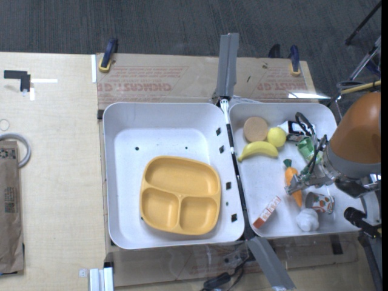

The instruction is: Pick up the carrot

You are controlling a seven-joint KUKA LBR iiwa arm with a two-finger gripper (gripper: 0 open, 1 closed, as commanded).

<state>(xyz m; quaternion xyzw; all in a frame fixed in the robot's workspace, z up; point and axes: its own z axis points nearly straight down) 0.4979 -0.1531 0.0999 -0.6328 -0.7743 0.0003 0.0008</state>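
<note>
In the right white bin (327,111), the gripper (301,183) sits right on the tapered orange carrot (293,179). Can't tell its grip. Curved yellow banana (259,150) nearby.

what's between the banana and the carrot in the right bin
Nothing: in the camera view, only bare white bin floor lies between the banana and the carrot, which sits at the tool.
</note>
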